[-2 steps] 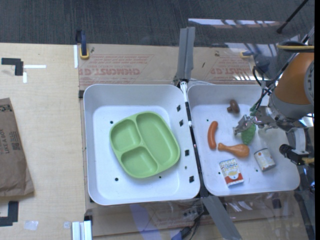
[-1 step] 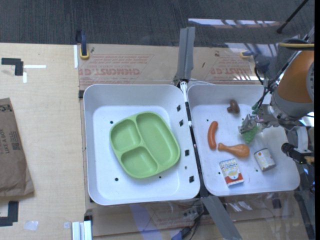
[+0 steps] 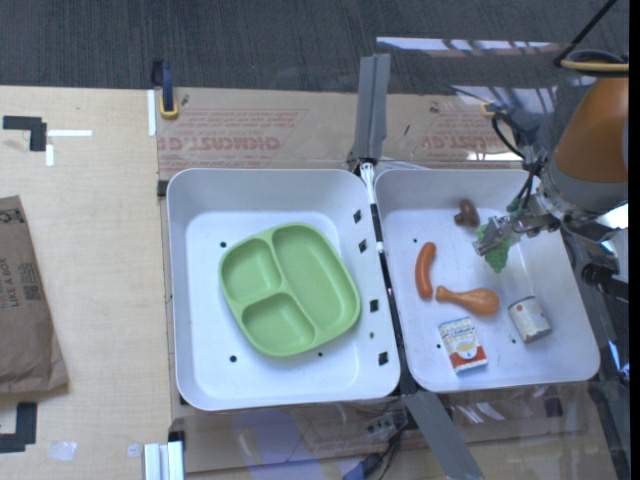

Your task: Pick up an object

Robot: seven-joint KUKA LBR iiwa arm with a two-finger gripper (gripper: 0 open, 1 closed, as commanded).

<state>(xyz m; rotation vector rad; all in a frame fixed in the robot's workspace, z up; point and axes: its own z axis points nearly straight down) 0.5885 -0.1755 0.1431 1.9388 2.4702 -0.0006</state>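
green divided plate (image 3: 290, 289) alone; five items opposite.

- Wooden bench (image 3: 90, 298) stretches across the left, pale and bare-grained.
- Brown paper bag (image 3: 22, 298) lies flat at the bench's left edge, printed side up.
- Cardboard sheet (image 3: 250, 133) with reversed red lettering sits behind the bins.
- Black corner brackets (image 3: 28, 130) mark the bench, upper left and lower left.
- Dark carpet (image 3: 200, 23) runs along the top.
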